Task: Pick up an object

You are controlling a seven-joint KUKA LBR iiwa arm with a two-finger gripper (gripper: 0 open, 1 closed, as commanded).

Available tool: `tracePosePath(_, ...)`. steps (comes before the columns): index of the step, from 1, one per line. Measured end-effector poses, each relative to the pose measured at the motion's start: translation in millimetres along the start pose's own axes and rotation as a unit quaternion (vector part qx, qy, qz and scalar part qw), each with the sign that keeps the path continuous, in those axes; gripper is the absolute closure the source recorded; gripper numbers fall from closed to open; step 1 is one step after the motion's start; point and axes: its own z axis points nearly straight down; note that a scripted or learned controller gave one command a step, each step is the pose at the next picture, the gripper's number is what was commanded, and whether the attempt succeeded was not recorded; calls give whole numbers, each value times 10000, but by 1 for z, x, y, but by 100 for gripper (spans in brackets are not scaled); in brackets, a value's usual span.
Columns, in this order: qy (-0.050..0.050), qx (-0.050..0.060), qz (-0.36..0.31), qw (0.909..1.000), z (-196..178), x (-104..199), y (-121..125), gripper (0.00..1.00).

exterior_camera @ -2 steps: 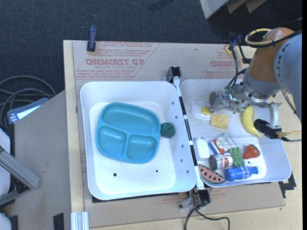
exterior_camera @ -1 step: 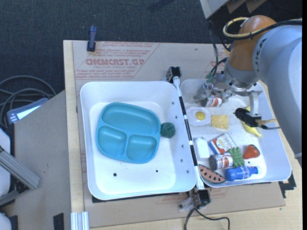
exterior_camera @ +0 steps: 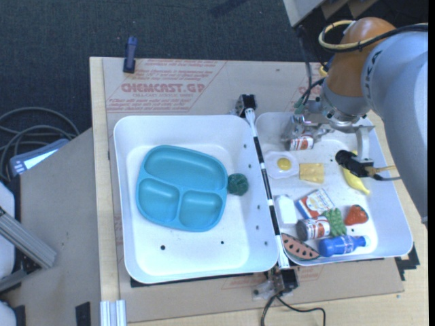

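The gripper is down in the right bin, in that bin's 11 o'clock corner, with the grey arm reaching in from 3 o'clock. It cannot be told whether the gripper is wide or narrow, nor whether it grips anything. A small red and white can lies on its side right under the gripper, at its 6 o'clock, touching it or very nearly so. Further toward 6 o'clock, near the can, sits a toy fried egg, and a yellow wedge of cheese lies just beside the egg at its 3 o'clock. A banana lies at 4 o'clock from the gripper, well apart from it. The lower half of the bin is crowded: a white carton with red print, a strawberry, a green leafy piece, a second can, a blue bottle and a watermelon slice at the 7 o'clock corner. In the left bin a blue divided plate lies flat, with a dark green ball touching its rim at 3 o'clock. Both bins rest side by side on the table
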Motion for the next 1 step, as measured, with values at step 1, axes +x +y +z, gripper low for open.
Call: tracePosePath(1,19,23,0,10000,-94,80,-38,100)
